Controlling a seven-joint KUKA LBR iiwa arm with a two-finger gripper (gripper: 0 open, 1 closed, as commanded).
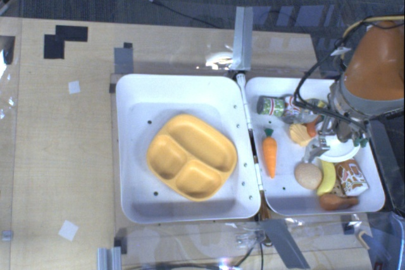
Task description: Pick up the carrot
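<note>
A: Camera view first. Where's the carrot [269,156]?

B: Right of centre in the frame, in the right bin [278,202], lying close to that bin's left wall. Green top toward the upper edge, orange tip toward the lower edge. Nothing is touching it.

A: And the gripper [321,143]?

B: Over the same bin, to the right of the carrot and apart from it, hanging below the arm [374,66] with its orange band at the frame's right. Whether it's spread or closed I cannot tell (it blurs into the clutter under it), and I see nothing clearly between its tips.

A: What's around it?

B: A can [273,105] lies on its side at the bin's upper left. A yellowish lump [299,133] sits just below the can. A potato [308,176] lies right of the carrot's tip, a banana [327,177] just beside that, and a brown packet [350,178] at the lower right.

A: The left bin [126,136]?

B: It holds a yellow tray [192,156] with three compartments, roughly centred.
</note>
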